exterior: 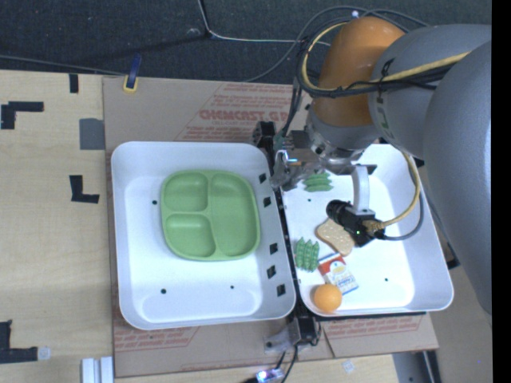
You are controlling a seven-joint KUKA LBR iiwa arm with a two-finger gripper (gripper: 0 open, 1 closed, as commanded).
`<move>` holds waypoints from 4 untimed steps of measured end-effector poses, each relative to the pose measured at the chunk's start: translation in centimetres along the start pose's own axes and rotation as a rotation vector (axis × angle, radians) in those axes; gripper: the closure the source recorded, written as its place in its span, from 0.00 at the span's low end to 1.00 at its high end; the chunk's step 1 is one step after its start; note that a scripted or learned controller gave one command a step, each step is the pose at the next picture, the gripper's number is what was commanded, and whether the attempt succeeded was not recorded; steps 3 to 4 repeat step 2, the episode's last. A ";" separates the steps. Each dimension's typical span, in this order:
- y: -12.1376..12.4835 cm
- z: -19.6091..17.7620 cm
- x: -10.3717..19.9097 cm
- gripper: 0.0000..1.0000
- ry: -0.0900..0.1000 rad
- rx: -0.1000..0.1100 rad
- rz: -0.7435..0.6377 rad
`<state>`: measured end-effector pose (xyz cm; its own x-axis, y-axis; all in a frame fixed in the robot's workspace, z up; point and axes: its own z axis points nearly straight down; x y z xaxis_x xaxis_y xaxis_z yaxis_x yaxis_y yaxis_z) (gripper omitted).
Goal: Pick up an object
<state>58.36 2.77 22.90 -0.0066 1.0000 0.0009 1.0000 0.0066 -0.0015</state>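
At the right bin's upper-left corner: end effector (pixel 281 164) of the grey arm with the orange band (pixel 359 46), over the strip where the two bins meet.
End effector state: cannot tell how far open; no object seen in its grasp.
Right bin: shallow white plastic bin (pixel 395 290), holds all the loose pick candidates.
Candidate 1: small green ridged plastic piece (pixel 318 183), just right of the end effector, apart from the other items.
Candidate 2: second green ridged piece (pixel 306 254), lower down along the bin's left wall.
Candidate 3: tan bread-slice toy (pixel 334 236), just beside candidate 2, on its upper right.
Candidate 4: red and white small carton (pixel 340 276), directly below the bread slice; touching or not, can't tell.
Candidate 5: orange round fruit (pixel 326 298), against the carton's lower edge, near the bin's front wall.
Left bin: matching shallow white bin (pixel 144 214), holds a pale green divided plastic plate (pixel 211 214), lying flat near the middle.
Table: wood surface (pixel 48 214) with a brown cardboard sheet (pixel 200 110) under both bins.
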 end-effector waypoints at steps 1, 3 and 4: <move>0.4 -0.4 5.2 1.00 0.000 0.000 0.000; 0.4 -0.4 4.9 0.00 -0.001 0.000 0.004; 0.4 -0.4 4.9 0.00 -0.001 0.000 0.004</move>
